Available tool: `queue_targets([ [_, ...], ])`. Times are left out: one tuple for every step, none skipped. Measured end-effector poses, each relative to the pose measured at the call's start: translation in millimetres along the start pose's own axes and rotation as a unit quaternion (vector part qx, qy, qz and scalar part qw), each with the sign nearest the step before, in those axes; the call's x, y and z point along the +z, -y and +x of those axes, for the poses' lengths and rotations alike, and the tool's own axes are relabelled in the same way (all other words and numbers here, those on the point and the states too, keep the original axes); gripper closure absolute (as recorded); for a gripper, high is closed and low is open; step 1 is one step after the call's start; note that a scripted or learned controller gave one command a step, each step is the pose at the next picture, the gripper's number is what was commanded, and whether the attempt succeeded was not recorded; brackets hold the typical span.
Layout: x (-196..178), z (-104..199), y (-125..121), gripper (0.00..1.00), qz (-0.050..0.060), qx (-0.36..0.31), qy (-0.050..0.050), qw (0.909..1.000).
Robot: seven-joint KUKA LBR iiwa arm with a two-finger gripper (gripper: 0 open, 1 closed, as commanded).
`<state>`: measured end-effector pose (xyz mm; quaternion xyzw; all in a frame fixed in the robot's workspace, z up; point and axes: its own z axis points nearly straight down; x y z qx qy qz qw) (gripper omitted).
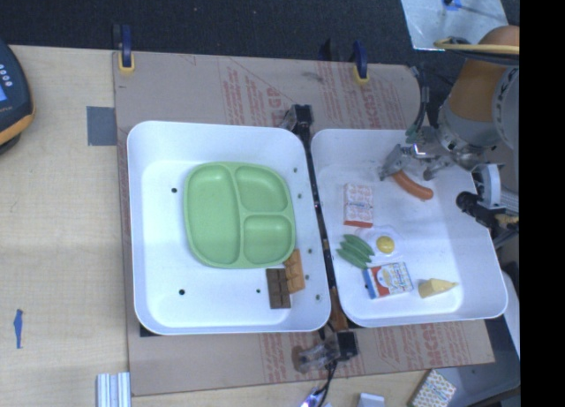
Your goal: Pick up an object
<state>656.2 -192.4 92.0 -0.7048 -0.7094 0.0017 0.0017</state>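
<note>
Grey KUKA arm with the orange wrist band (481,79) is reaching in from the right; its two-finger gripper (408,160) is hovering over the upper part of the right white bin (481,308). Jaws are looking spread, with nothing between them.

Nearest candidate: small orange-red sausage-shaped toy (412,185), lying on the bin floor just below and slightly right of the fingertips, near but not visibly touching. Its long axis is running diagonally, upper-left to lower-right. My read: the jaws need to come down a little toward the near edge and close across the short axis, not along it.

Other items are sitting further off in the same bin:
- white-and-red paper packet (357,205)
- green bean pods (355,250)
- small yellow round piece (385,243)
- red-white-blue carton (388,280)
- pale yellow cheese wedge (436,288)

Left white bin (154,220) is holding a green divided plastic plate (238,214) and a brown block (284,280).
</note>
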Motion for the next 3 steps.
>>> queue_targets([
  [-11,-2,0,1.0,0.0,-0.001,0.001,1.0],
  [-78,42,10,1.0,-0.004,0.0,0.0,1.0],
  [-101,141,59,1.0,0.0,-0.004,-0.002,1.0],
])
